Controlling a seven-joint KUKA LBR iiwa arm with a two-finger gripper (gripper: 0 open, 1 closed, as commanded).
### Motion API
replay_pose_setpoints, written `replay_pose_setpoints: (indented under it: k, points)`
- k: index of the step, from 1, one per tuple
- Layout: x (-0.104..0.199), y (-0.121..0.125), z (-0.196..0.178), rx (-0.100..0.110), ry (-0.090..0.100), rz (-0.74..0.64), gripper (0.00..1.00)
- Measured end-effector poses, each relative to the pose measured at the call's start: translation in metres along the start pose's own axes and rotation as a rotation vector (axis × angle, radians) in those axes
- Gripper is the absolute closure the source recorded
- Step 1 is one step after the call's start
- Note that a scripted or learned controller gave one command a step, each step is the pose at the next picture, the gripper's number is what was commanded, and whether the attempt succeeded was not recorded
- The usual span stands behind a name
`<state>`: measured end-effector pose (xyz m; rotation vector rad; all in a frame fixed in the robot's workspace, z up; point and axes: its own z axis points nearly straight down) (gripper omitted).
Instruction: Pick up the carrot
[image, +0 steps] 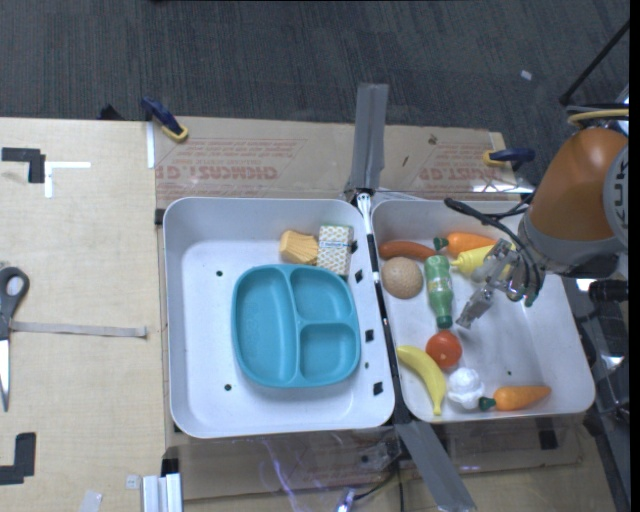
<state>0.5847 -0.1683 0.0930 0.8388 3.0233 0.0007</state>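
The carrot (518, 397), orange with a green stub at its left end, lies along the front wall of the right bin (545, 330). My gripper (482, 292) hangs over the middle of that bin, to the right of a green bottle (438, 288), pointing down and left. It is well behind the carrot and apart from it. Nothing shows held in it. A second orange, carrot-like piece (470, 241) rests at the back of the bin, beside a yellow piece (470, 262).
The right bin also holds a red sausage-like piece (405, 248), a tan potato (402, 277), a tomato (443, 348), a banana (425, 372) and a white garlic (463, 385) touching the carrot's green end. The left bin (190, 320) holds a blue divided plate (297, 325) and two snack pieces.
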Motion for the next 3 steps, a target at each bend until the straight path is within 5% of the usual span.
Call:
replay_pose_setpoints:
  k: [1, 3]
  points:
    - [-0.05, 0.014, 0.005, 0.007, 0.029, 0.001, 0.0]
    - [-0.07, 0.014, 0.004, 0.01, 0.076, 0.579, 0.0]
